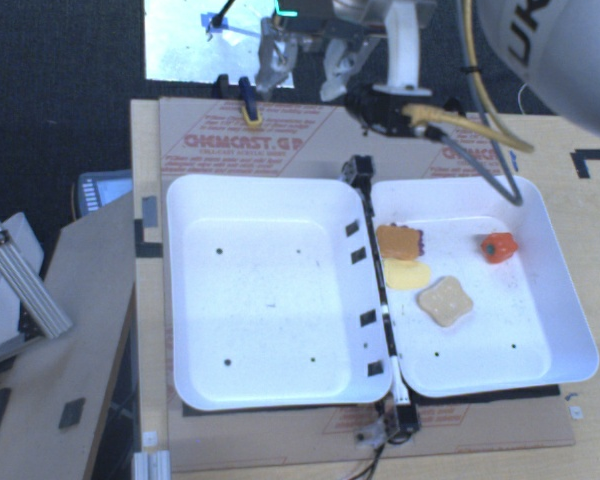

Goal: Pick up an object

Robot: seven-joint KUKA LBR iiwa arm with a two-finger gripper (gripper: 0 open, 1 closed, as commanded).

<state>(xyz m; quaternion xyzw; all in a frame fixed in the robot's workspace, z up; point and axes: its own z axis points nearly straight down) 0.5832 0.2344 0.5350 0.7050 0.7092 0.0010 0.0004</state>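
Jaws (305, 68) apart and apparently empty, raised above the desk's (540, 148) far edge, perhaps to keep the bins unobstructed, with candidate objects below in the right bin (560, 298): orange block (399, 242), yellow slice (407, 275), tan biscuit-like piece (445, 301), red piece (498, 248).

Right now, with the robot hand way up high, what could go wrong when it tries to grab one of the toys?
The gripper hangs open beyond the bins, so it has far to travel and may land off target. The orange block, yellow piece and tan toast crowd together, so the fingers might bump two at once. The orange block also sits near the right bin's wall, which could block a finger.
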